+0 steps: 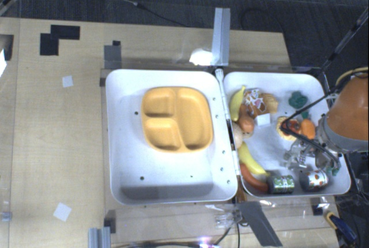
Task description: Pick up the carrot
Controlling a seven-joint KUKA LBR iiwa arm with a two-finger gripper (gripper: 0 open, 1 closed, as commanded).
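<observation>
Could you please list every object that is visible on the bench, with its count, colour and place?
divided plate: 1, yellow, middle of left bin
bananas: 2, yellow, left side of right bin
carrot: 1, orange-red, front left of right bin
cans: 2, silver and green, front of right bin
green item: 1, back of right bin
arm: 1, orange band, from right
gripper: 1, over right bin

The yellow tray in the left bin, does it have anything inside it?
Nothing shows inside the yellow tray: its three compartments look bare. It rests on the floor of the left bin, and whatever lies beneath the tray is covered.
</observation>
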